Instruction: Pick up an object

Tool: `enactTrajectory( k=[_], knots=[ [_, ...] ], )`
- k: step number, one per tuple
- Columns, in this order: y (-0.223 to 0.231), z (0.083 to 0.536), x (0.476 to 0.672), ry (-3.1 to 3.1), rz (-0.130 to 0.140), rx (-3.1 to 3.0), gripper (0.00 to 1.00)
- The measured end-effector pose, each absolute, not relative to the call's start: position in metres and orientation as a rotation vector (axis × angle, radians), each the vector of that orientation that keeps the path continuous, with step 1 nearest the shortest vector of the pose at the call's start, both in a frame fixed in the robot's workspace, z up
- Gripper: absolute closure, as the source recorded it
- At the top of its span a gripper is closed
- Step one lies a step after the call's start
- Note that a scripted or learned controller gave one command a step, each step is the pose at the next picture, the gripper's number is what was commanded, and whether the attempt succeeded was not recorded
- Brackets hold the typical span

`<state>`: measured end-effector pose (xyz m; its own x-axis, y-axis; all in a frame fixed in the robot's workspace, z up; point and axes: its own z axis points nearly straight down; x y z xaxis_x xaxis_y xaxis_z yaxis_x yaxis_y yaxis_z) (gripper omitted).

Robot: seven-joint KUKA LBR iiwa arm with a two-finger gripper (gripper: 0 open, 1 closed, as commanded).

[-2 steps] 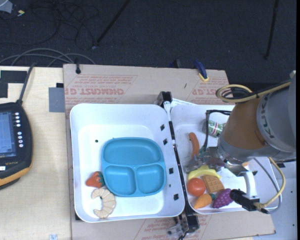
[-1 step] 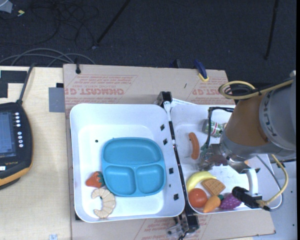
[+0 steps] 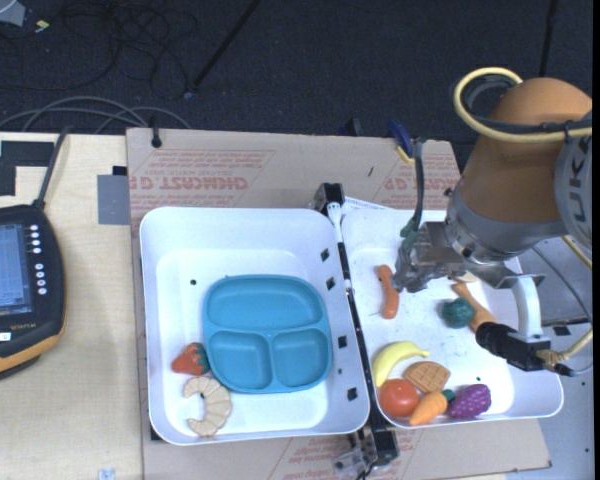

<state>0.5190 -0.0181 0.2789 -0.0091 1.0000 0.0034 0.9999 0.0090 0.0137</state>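
Currently the pincer (image 3: 412, 268) is hanging low over the right bin (image 3: 540, 408), just beside the orange sausage-shaped piece (image 3: 387, 293) lying on the bin floor near the divider — whether it is spread or pressed together I cannot tell, as the dark mechanism is blurring into itself from this angle. Nothing is showing between its tips.

Judgement: that orange piece is looking like the nearest candidate. To do the step well, the pincer should be centring over the piece's middle, straddling its short axis, and descending squarely — the piece is lying slanted, so the wrist ought to be turning to match.

Further out, a teal lump (image 3: 457, 313) is sitting near the arm's far side; a banana (image 3: 397, 357), tomato (image 3: 399, 398), waffle (image 3: 427, 376), carrot (image 3: 430, 407) and grapes (image 3: 469, 401) are crowding the front corner.

The wrist and orange band are covering the bin's back right part; the pincer's height above the floor is hard to judge.
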Motion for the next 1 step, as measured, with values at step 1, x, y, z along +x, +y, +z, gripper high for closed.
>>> enactTrajectory(
  k=[1],
  knots=[
    [0.0544, 0.3825, 0.4963, 2.230, 0.012, 2.209, 1.00]
  ],
)
